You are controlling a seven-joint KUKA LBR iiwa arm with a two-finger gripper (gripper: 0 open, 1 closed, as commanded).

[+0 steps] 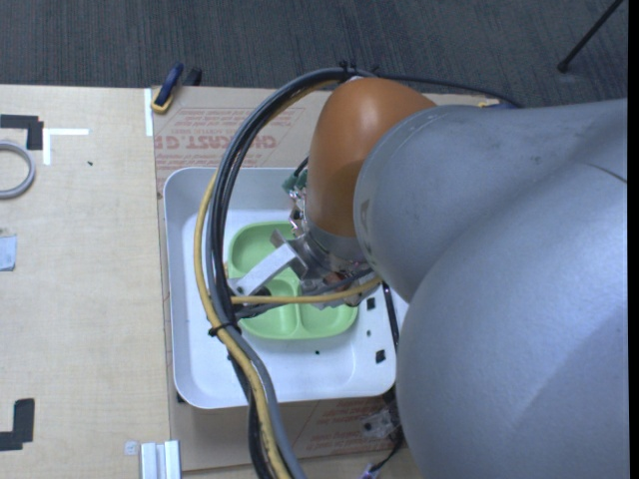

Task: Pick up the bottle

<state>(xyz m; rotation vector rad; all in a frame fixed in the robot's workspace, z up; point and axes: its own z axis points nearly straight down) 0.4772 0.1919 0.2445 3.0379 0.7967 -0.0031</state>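
Big grey robot arm [499, 267] looms in the foreground, its orange band [359, 138] tipped down over the shallow white plastic bin [300, 372] and poised straight above it. The gripper [318, 267] sits low over a lime-green divided plastic tray [255, 247], and the wrist blocks the view beneath, so open or closed, I cannot tell. Black and yellow cables [222, 228] loop wide to the left, probably slack for the reach. The bottle is hidden from here. My guess is it lies under the wrist, which would explain this steep approach.
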